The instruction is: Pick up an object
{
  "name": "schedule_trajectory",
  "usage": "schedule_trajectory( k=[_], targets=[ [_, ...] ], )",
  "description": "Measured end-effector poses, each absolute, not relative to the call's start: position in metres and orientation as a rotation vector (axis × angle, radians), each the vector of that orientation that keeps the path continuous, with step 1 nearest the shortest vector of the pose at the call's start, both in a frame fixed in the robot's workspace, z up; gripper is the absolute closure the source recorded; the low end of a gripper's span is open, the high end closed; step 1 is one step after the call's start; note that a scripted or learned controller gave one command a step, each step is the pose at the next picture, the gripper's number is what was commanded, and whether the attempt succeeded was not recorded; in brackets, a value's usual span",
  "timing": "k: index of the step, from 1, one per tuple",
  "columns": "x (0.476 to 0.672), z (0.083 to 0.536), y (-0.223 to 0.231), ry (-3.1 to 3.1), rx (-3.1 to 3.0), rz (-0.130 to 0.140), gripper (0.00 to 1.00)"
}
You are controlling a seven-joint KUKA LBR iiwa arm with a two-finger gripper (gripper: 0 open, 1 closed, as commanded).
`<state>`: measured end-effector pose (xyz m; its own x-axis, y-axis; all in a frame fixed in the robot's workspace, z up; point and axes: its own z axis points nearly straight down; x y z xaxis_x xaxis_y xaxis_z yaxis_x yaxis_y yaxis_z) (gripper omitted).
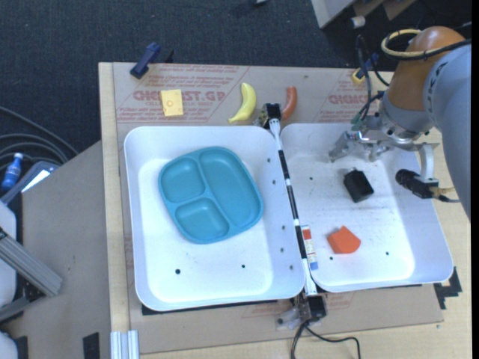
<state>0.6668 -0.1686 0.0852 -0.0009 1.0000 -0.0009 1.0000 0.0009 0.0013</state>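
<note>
An orange block [344,241] lies in the right bin [419,268], toward its front. A small black block [358,185] rests near the middle of the same bin. My gripper [359,151] hovers at the bin's far side, just behind the black block. It is open, and nothing sits between its fingers. The grey arm with its orange band [419,66] comes in from the upper right.
The left bin [150,275] holds a blue divided plate [210,194]. Behind the bins, on the cardboard, lie a yellow banana [244,103], an orange-red sausage-shaped toy [289,102] and a yellow tag [171,104]. A clamp strip [290,200] joins the two bins.
</note>
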Motion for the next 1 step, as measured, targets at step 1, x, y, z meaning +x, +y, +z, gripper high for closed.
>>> schedule_trajectory(
  k=[1],
  targets=[
    [0.6667, 0.085, -0.1924, 2.219, 2.219, 0.0, 0.0]
  ],
)
